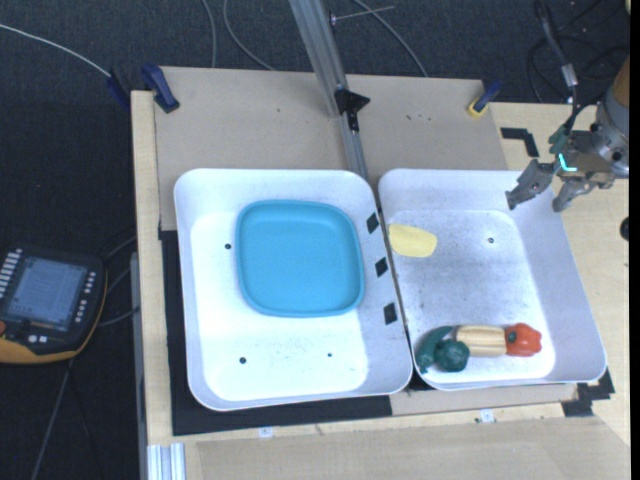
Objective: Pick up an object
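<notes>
gripper hanging open over the right bin's far corner, nothing picked yet

camera view: the gripper (546,188) is hovering at the upper right edge of the right bin (575,298), its 2 fingers (524,186) spreading apart with nothing between them. the left bin (205,368), well off to the gripper's far side, is holding a blue plate (300,257).

3 candidates are lying below and away from the gripper. a pale yellow piece (412,240) is sitting alone across the bin floor from the fingers, toward the divider between the 2 bins. a cluster is resting along the near wall, well apart from the gripper: a dark green item (443,353), a tan stick-like item (480,341) and a red item (523,340), touching or nearly touching each other.

judging the step as approach, the task is looking barely started. the yellow piece is seeming the cleaner choice, since it is lying apart from everything; the fingers should be travelling across, centring over it, then descending to straddle it before closing. going for the cluster is risking a pinch on 2 items or a nudge against the wall.
</notes>
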Motion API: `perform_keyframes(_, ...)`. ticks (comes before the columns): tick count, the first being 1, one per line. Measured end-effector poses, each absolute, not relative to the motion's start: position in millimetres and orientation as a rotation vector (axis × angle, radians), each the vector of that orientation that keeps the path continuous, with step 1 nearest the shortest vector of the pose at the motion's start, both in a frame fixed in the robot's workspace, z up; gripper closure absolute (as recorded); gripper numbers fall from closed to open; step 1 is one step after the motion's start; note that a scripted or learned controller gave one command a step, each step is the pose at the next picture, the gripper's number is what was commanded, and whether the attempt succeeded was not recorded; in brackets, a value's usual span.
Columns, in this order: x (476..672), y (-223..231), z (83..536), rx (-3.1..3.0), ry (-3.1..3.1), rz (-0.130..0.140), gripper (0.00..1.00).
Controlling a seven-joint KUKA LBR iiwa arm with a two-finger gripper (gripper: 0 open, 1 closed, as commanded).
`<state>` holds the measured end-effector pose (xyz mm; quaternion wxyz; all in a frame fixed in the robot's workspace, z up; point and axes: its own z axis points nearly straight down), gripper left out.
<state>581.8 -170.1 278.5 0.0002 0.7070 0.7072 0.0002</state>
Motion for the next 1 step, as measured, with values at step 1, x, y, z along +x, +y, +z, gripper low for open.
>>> perform_keyframes(1, 581.8, -170.1, 278.4, 2.221, 2.221, 0.0, 0.0)
